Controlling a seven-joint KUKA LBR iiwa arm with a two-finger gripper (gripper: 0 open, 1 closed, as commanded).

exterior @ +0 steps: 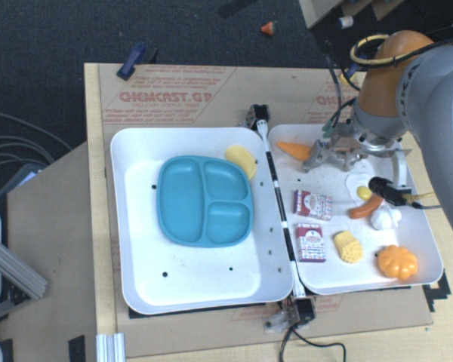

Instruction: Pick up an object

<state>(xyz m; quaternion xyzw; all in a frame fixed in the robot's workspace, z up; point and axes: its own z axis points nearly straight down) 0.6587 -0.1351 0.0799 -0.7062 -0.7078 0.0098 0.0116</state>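
My gripper (334, 157) hangs low over the far end of the right bin (430, 274), just right of an orange carrot (293, 150). In the same bin lie two red-and-white cartons (312, 204) (310, 243), a yellow corn piece (348, 246), an orange pumpkin (397, 262), a fried egg (359, 190), a reddish sausage (362, 207) and a small white item (385, 218). Nothing shows as held in the gripper.
The left bin (128, 157) holds a blue divided plate (205, 200) and a yellow fruit piece (241, 160) at its far right corner. A black clip (258, 114) sits where the bins meet. The grey arm (430, 89) covers the right bin's far right side.
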